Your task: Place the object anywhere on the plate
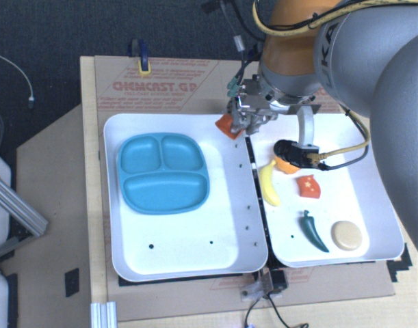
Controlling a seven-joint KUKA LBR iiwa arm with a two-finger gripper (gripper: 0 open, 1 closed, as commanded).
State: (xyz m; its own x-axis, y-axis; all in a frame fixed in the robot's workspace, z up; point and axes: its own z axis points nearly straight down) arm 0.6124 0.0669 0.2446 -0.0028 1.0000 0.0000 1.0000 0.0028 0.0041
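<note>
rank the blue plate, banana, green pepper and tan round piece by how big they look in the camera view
1. blue plate, largest by far
2. banana
3. green pepper, which looks close to the banana in length but thinner
4. tan round piece, which looks shorter than the pepper but wider, so that pair is close

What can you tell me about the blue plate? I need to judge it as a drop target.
The blue plate looks like smooth moulded plastic, a rounded rectangle split by raised ridges into three compartments: two smaller ones at the far side, one wide one at the near side. It lies flat on the floor of the left white bin, toward that bin's left wall. All three compartments show bare blue.
</note>
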